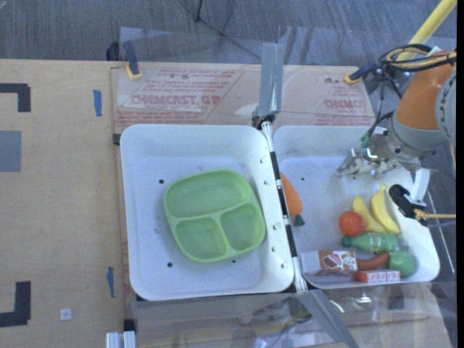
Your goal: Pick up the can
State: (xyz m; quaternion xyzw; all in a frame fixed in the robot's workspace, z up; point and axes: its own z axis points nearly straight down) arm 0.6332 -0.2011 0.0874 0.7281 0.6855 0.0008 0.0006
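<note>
The can [335, 261] lies on its side at the front edge of the right bin [319, 158], with a white and red label. My gripper [366, 167] hangs over the back right part of that bin, well behind the can and apart from it. Its metal fingers are spread open with nothing between them. The grey arm with its orange band [424, 104] reaches in from the right.
Near the can are a red chili [371, 262], a green bottle [377, 242], a tomato [351, 223], bananas [380, 210] and a green ball [402, 264]. A carrot [291, 198] lies by the divider. The left bin [145, 165] holds a green divided plate [214, 214].
</note>
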